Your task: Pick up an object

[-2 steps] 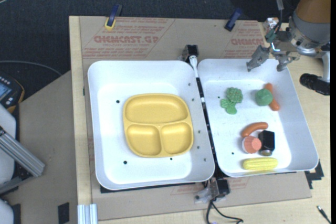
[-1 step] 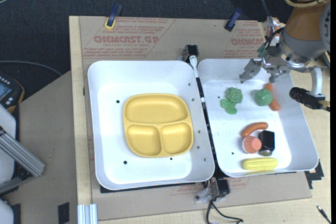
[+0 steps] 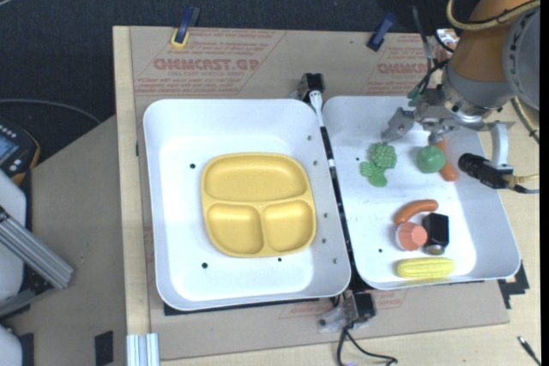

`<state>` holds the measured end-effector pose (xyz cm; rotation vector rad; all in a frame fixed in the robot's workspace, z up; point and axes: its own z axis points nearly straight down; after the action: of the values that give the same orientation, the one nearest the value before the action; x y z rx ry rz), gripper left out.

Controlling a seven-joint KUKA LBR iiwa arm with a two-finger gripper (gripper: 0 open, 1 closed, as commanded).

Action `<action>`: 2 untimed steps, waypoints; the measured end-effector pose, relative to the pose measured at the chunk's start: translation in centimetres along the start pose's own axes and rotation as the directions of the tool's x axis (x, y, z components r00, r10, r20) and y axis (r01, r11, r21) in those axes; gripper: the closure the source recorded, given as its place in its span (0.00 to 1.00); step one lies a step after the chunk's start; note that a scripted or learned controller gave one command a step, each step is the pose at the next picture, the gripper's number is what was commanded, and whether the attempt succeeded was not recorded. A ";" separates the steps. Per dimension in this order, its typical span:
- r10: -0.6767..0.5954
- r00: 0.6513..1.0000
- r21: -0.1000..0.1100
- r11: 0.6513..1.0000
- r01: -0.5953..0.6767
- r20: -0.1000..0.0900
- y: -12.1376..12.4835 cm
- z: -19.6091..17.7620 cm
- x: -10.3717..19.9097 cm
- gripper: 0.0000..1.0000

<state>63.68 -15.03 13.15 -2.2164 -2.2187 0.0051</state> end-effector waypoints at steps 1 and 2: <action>0.000 1.000 0.001 1.000 0.000 -0.001 -0.1 5.0 0.1 0.00; 0.000 1.000 -0.006 1.000 0.000 0.002 0.1 3.6 0.1 1.00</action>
<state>63.77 -14.95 9.59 -2.2207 -2.2220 0.0000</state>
